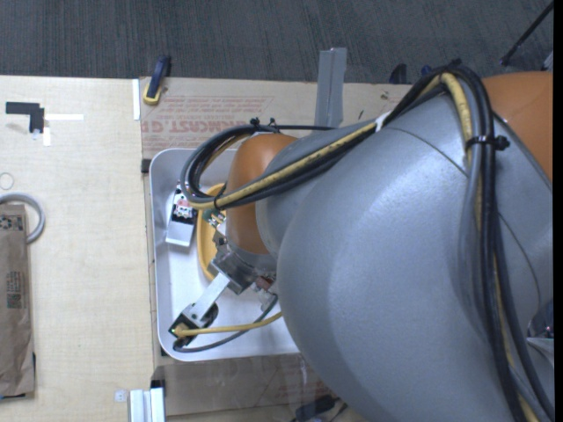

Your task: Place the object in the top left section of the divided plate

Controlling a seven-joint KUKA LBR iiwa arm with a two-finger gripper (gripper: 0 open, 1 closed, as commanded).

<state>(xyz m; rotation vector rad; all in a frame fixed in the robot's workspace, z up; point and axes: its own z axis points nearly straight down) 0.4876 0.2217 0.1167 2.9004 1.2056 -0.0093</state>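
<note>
Divided plate and object — both hidden under the arm (396, 236), can't place either. The gripper (230, 266) hangs low inside the white bin (163, 262) — its grip state is impossible to tell here.

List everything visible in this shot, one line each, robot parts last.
Bin: one, white, centre-left, mostly covered by the arm.
Bench: one, pale wood, left side.
Cardboard sheet: one, brown with red print, behind the bin.
Clamp: one, blue and yellow, at the cardboard's top left corner.
Black bracket: one, top left of the bench.
Brown packet: one, left edge of the bench.
Metal post: one, grey, upright behind the bin.
Floor: dark grey, along the top.
Arm: one, grey with an orange band, right side, over the bin.
Cables: black and yellow, along the arm.
</note>
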